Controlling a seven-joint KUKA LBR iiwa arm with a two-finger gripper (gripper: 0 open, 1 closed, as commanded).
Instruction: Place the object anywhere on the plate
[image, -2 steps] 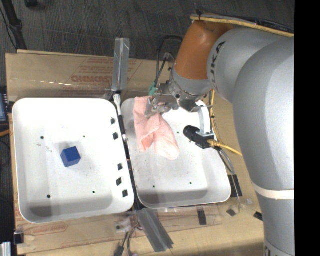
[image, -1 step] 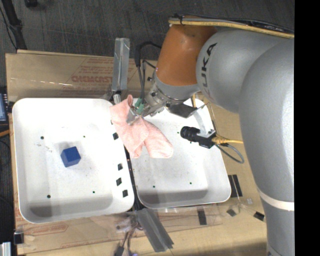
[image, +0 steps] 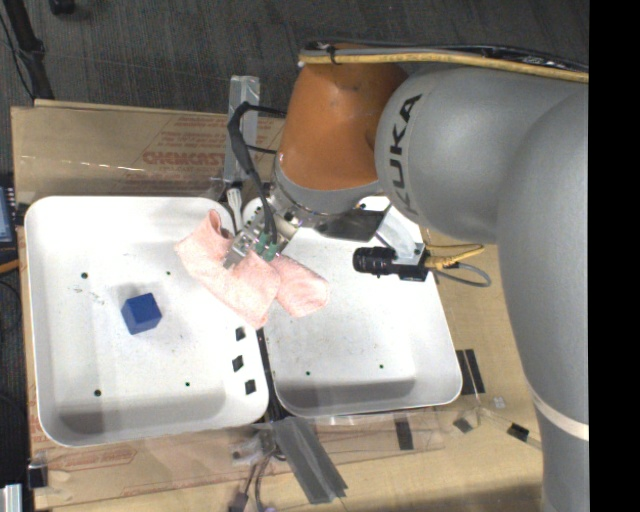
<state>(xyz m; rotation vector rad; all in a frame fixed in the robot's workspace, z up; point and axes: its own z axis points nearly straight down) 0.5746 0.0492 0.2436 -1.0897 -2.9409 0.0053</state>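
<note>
Big grey arm (image: 480, 120) looms closest, orange band over the bins; its tool (image: 250, 243) sits right on the pink cloth (image: 250, 275), which drapes across the seam between left bin (image: 60, 330) and right bin (image: 400, 350); finger state, can't tell; blue cube (image: 141, 312) alone in the left bin

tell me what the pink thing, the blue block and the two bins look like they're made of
The pink cloth looks like soft fabric: it lies crumpled and folded, draped across the seam between the bins, matte. The blue block looks rigid, with flat faces and sharp edges, perhaps plastic or foam; I can't tell which. The left bin and right bin look like smooth white moulded plastic with rounded rims and a faint sheen.
</note>
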